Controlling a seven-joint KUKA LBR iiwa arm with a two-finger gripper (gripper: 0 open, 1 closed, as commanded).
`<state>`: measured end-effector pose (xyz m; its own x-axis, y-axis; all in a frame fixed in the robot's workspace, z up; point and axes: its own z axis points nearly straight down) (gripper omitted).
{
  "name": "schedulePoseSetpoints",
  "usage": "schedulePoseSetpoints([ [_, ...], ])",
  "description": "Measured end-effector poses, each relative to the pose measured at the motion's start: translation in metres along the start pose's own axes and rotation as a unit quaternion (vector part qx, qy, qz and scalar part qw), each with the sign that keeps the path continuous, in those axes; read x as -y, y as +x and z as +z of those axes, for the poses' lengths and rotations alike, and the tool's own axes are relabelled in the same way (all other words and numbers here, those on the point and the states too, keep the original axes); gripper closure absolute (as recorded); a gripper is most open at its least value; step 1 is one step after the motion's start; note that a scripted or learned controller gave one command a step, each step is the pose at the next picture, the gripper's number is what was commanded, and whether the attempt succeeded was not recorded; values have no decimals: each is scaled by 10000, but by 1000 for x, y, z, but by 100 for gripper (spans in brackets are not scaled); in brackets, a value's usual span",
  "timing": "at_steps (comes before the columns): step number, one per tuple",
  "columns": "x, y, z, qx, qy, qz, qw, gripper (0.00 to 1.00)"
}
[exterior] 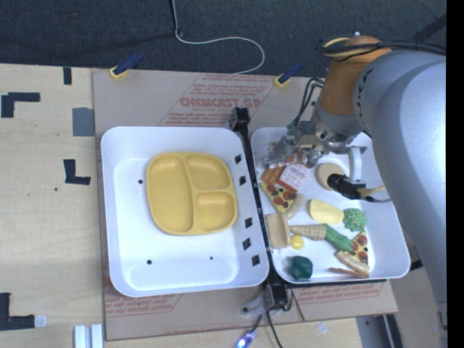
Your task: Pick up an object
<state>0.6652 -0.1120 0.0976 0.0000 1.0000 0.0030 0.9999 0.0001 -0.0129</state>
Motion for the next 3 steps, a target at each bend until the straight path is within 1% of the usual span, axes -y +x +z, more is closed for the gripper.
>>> schedulePoseSetpoints([
  [1, -3, -13, 5, -87, 60, -9, 9999, 0],
  [2, -4, -52, -105, 41, -128, 2, 9999, 0],
  [3, -8, -16, -14, 42, -152, -7, 9999, 0],
])
